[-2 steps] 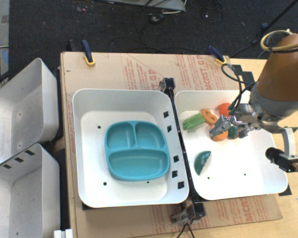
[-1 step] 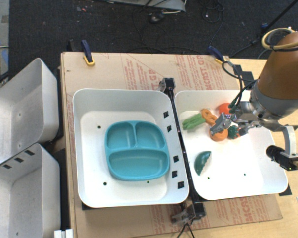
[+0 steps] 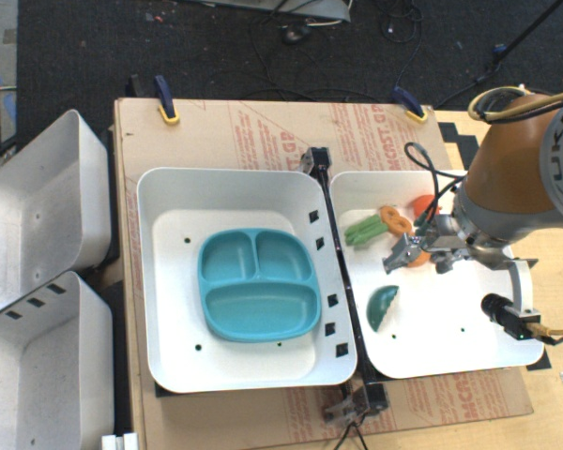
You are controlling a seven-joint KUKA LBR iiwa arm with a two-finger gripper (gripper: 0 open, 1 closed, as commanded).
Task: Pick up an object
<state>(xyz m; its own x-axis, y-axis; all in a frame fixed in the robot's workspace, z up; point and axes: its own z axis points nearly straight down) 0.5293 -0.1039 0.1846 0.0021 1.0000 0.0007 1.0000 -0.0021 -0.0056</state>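
Note:
The right bin (image 3: 450,340) holds a green piece (image 3: 362,230), an orange ring-shaped piece (image 3: 394,218), a red-orange piece (image 3: 422,204) partly behind the arm, and a dark teal piece (image 3: 381,305) lying alone nearer the front. My gripper (image 3: 405,252) hangs low over the bin's back half, just right of the green piece and just below the orange ring. A bit of orange shows at its tip, too small to tell if it is held. The teal piece lies below and left of the gripper.
The left bin (image 3: 169,204) holds a teal divided tray (image 3: 259,284). A black divider with clamps (image 3: 333,251) runs between the bins. Two spare white bins (image 3: 38,204) lean at the far left. A black fitting (image 3: 507,317) of the arm sits over the right bin's right side.

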